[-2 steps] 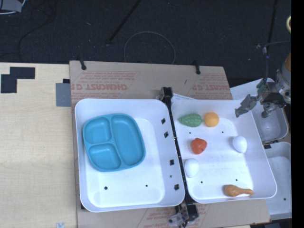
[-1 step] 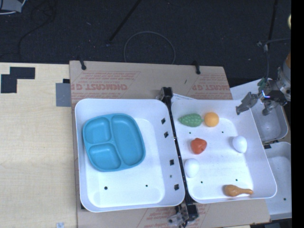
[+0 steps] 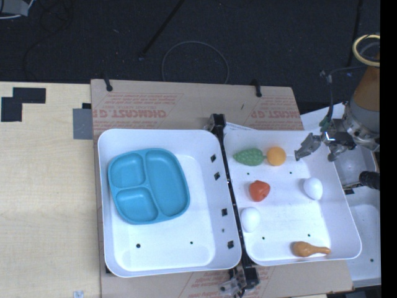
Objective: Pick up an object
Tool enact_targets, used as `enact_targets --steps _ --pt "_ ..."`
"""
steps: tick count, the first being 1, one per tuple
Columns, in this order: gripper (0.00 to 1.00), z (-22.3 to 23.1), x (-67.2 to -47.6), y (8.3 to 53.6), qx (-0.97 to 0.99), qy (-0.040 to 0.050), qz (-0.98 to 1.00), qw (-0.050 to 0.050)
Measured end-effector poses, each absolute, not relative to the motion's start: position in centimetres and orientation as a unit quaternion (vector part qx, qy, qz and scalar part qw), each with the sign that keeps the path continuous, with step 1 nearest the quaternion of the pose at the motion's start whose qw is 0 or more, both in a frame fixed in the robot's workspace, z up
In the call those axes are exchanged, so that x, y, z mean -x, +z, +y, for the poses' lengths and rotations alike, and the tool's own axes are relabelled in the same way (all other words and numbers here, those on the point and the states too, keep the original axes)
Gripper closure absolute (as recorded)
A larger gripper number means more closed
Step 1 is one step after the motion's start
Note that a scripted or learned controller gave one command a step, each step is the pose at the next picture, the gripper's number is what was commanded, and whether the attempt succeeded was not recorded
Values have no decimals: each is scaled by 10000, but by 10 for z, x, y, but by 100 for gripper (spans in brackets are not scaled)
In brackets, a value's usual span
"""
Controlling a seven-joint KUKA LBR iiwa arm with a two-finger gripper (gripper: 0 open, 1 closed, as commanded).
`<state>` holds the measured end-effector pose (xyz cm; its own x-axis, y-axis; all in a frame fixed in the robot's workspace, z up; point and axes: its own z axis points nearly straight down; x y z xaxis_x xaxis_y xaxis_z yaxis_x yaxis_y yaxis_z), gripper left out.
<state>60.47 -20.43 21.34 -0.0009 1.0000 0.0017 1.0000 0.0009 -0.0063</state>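
Note:
The right bin holds a green leafy piece, an orange ball, a red piece, a white egg near the right wall, another white egg by the left wall, and a tan drumstick-shaped piece at the front. My gripper hovers over the bin's far right corner, fingers spread open with nothing between them. It is above and right of the orange ball, and behind the right-hand egg.
The left bin carries a blue three-compartment tray. A black divider with clips runs between the bins. Cardboard lies beneath both bins. The arm's orange-banded wrist stands at the right edge.

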Motion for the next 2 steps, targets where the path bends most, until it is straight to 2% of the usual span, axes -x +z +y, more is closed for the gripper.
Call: enact_targets --steps 1,2 --pt "0 -202 -601 149 7070 18 -7072 34" --pt "0 -200 -599 106 7073 16 -7069 29"
